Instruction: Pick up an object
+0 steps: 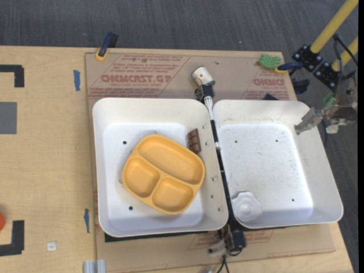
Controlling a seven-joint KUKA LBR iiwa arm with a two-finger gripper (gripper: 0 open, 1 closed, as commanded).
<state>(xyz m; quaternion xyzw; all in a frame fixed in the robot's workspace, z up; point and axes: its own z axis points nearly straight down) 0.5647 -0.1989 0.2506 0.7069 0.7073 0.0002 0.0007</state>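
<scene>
A yellow three-compartment plate (164,173) lies in the left bin (111,124), slightly turned. A small brown block (194,140) rests just past the plate's far right edge, close to the wall between the bins. In the right bin (318,169) a whitish, rounded object (247,205) sits in the near left corner. My gripper (309,120) hangs over the far right corner of the right bin, at the rim, far from all these objects. Nothing can be seen held in it.
A white-and-black clamp (202,79) stands at the back between the bins. A blue-and-yellow clamp (106,44) and a green clamp (268,61) hold the cardboard sheet (142,75). A yellow pole (339,17) and cables stand at the far right.
</scene>
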